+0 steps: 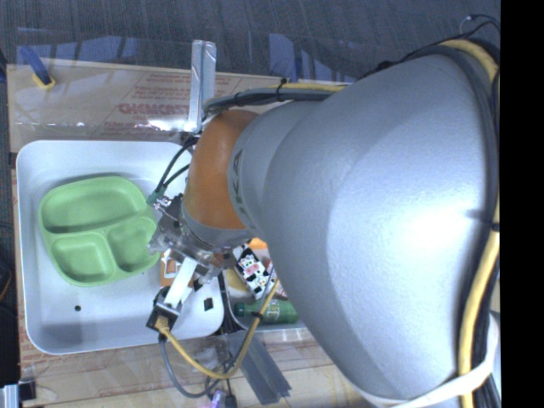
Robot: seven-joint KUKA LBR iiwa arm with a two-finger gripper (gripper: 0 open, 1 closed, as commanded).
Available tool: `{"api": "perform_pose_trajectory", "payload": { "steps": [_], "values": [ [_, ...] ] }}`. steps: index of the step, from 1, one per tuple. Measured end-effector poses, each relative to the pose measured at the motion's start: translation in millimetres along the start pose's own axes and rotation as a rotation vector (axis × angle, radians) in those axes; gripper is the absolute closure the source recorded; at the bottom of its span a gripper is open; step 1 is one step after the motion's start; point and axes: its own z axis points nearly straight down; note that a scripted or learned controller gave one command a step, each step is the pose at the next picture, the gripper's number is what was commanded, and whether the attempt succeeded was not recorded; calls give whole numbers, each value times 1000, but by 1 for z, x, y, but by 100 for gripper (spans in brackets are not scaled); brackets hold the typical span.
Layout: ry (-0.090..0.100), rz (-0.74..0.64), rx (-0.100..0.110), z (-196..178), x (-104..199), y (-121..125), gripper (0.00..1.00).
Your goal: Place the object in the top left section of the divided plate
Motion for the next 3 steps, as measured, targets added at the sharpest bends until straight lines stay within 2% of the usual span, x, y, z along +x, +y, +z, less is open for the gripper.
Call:
{"api": "perform_pose_trajectory", "payload": {
  "steps": [1, 2, 3],
  "values": [
    [3, -17, -2, -124, 41, -45, 0],
    [-1, -108, 0, -71, 29, -36, 0],
    [3, 211, -2, -165, 56, 5, 0]
  ]
}}
